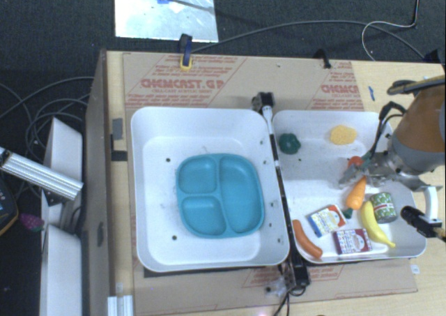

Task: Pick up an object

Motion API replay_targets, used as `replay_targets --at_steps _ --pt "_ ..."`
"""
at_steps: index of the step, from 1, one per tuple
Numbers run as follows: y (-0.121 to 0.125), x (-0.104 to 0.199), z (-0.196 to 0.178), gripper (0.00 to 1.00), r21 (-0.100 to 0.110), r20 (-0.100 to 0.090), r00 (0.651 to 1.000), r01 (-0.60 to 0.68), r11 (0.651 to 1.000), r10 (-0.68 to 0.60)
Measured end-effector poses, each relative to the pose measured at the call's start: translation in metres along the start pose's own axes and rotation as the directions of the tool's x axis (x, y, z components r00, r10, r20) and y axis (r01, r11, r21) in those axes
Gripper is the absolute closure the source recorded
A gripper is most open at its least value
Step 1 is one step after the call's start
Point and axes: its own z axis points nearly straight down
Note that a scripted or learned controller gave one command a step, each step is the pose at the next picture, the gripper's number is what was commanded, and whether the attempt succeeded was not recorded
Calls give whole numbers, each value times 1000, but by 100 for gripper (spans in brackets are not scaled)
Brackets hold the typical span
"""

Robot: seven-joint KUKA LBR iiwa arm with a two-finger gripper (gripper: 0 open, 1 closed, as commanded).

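Observation:
The right bin holds several toy foods. My gripper is low over its right half, just above an orange carrot. A small red piece shows at the gripper's tip. I cannot tell if it is part of the gripper or a toy. Close by lie a yellow banana, a green can, a yellow round biscuit and a dark green lump. Along the near side lie a red sausage and two small cartons.
The left bin holds a blue divided plate. The arm's grey and orange wrist reaches over the right bin's right rim. A black clamp sits at the far end of the ridge between the bins.

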Motion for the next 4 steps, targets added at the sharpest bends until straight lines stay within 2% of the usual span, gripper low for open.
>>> replay_targets --at_steps 1,2,3,4 --pt "1 0 -11 100 -2 0 1000 0 1000 0" --pt "51 59 0 100 -1 -1 1000 3 1000 -3" --pt "55 129 -102 100 -6 -1 1000 5 1000 -5" --pt "62 72 -100 100 -1 2 1000 0 1000 0"
